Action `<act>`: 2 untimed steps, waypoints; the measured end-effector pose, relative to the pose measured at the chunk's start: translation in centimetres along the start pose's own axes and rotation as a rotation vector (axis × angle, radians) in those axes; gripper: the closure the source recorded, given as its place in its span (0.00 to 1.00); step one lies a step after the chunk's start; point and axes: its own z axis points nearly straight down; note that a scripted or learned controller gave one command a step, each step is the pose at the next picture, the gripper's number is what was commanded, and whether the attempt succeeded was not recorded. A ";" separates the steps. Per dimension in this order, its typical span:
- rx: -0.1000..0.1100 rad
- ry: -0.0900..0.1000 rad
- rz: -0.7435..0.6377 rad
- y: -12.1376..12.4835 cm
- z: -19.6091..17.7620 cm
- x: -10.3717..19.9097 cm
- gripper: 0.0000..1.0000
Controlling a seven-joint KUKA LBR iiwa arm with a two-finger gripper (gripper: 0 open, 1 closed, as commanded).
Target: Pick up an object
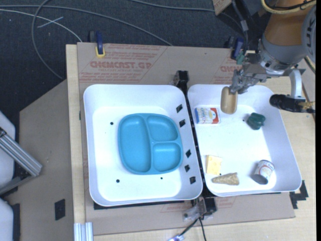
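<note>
While the arm [288,21] reaches in from the right, we see its gripper [239,86] poised over the far edge of the right bin [281,149], and a tan cylinder [229,101] hangs upright directly beneath it. The top of that cylinder sits right up at the fingertips, but we cannot tell whether the fingers are actually clamped on it or how wide they stand, because the angle hides the gap.

Down in the right bin we have quite a spread. Just beside the cylinder, close to the bin's left wall near the far edge, lies a small white packet with red and blue print [206,115]. Over toward the right wall sits a dark green lump [256,120], well apart from the packet. Along the near edge we find a pale yellow square [213,163], a tan wedge-shaped piece [226,179] just in front of it, and a small can [263,171] tilted in the near right corner.

Across the divide, the left bin [100,109] carries a blue divided plate [150,143], lying flat around its middle. Both bins rest on a cardboard sheet [150,59] with red lettering, clipped at its far left corner by a blue and yellow clamp [100,43].
</note>
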 end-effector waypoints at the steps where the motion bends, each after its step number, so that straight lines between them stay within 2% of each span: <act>1: -0.001 0.001 -0.001 -0.9 -0.4 4.7 1.00; 2: -0.001 0.000 -0.001 -2.2 -0.4 10.5 1.00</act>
